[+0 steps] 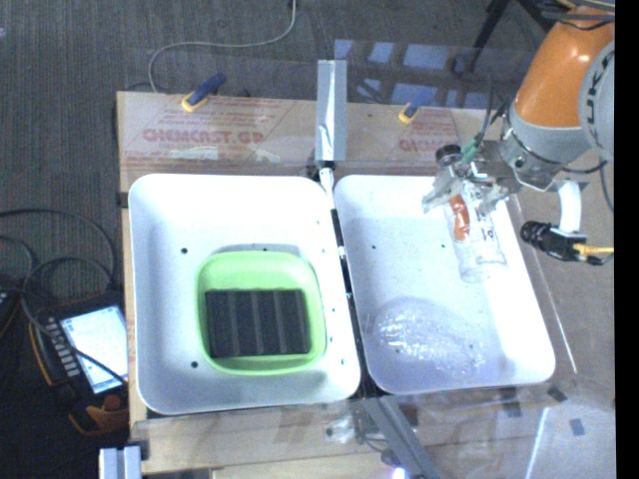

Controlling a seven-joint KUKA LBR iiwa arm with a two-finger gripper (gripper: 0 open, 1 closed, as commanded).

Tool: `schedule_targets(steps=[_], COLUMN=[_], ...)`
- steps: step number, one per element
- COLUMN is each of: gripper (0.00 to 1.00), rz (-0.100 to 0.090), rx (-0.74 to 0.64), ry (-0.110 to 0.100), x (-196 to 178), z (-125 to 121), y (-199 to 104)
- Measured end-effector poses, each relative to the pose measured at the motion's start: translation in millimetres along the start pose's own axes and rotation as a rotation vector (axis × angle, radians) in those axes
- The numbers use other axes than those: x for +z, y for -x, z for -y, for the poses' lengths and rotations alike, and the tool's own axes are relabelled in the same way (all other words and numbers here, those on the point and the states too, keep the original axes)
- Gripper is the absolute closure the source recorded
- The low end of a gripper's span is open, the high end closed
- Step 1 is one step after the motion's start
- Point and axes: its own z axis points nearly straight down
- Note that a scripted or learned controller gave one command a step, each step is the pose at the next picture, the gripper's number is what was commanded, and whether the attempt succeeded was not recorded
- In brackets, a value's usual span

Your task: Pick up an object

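Left bin (pixel 160 267): white, holding a lime-green tray (pixel 262 312) with a dark, ribbed centre panel. Right bin (pixel 399 238): white, with a clear crinkled plastic bag (pixel 424 335) at the near side. At the end effector (pixel 461 190), a clear bottle (pixel 474 236) with an orange-red patch near its top. Arm (pixel 559 78): grey with orange band. Surface (pixel 240 138): tan board, faded red lettering; blue-and-yellow clamps (pixel 202 92) at the far edge.

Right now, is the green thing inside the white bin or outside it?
Inside. The green tray sits on the floor of the left white bin, with the bin's white walls around it on every side.
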Motion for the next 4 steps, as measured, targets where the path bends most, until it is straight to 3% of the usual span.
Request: schedule_targets(steps=[1,2,3,4], gripper=[0.0,0.0,0.0,1.0], rz=[0.003,-0.001,-0.007,-0.008], rx=[-0.033,0.093,-0.073,-0.075], ry=[-0.001,0.0,0.009,0.011], x=[50,96,137,128], z=[5,20,18,17], y=[52,58,62,60])
